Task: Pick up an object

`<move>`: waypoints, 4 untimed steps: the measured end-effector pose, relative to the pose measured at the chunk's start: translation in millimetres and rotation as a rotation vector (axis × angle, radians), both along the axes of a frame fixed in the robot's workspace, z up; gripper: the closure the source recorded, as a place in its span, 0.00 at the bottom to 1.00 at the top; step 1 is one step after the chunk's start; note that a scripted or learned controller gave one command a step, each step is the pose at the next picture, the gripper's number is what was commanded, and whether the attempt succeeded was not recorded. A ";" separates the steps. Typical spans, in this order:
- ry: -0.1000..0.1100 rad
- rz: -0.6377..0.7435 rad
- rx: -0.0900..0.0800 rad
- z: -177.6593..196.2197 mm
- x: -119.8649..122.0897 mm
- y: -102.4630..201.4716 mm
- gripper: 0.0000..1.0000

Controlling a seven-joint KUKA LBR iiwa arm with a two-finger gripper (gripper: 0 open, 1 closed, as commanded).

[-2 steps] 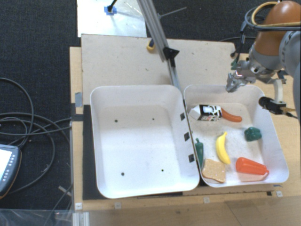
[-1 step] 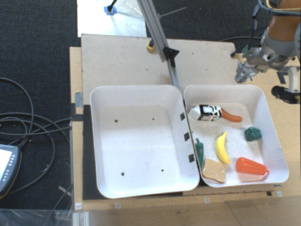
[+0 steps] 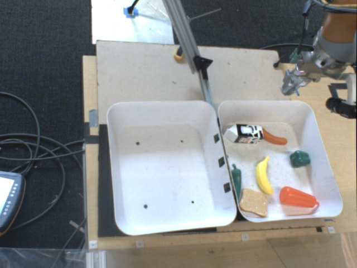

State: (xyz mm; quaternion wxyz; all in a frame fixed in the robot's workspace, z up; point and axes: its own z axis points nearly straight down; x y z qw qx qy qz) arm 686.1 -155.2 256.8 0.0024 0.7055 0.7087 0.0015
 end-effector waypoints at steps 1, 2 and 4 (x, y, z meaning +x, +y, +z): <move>0.004 0.006 0.003 -7.6 2.7 57.9 1.00; 0.006 0.005 0.003 -14.9 -12.9 104.5 1.00; 0.006 0.005 0.004 -10.6 -31.9 199.7 1.00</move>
